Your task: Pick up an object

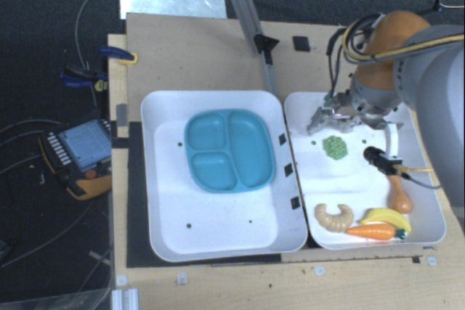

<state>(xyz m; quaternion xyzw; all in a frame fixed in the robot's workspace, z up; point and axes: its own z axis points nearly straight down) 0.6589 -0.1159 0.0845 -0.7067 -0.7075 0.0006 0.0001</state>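
Note:
My gripper [328, 120] hangs over the back part of the right bin [305, 109], open with nothing between its fingers. A small green knobbly ball [335, 147] lies on the bin floor just in front of it, apart from it. Along the bin's front edge lie a tan croissant [334, 216], an orange carrot [371, 231] and a yellow banana [388, 217]. A brown-orange gourd shape [399, 194] lies near the right wall. A blue divided plate [229, 150] sits in the left bin [163, 178].
The grey arm with its orange band [396, 36] comes in from the upper right over the right bin. A grey pole [243, 0] slants across the board behind the bins. Clamps [109, 54] and a handheld device [80, 149] lie off the bench at left.

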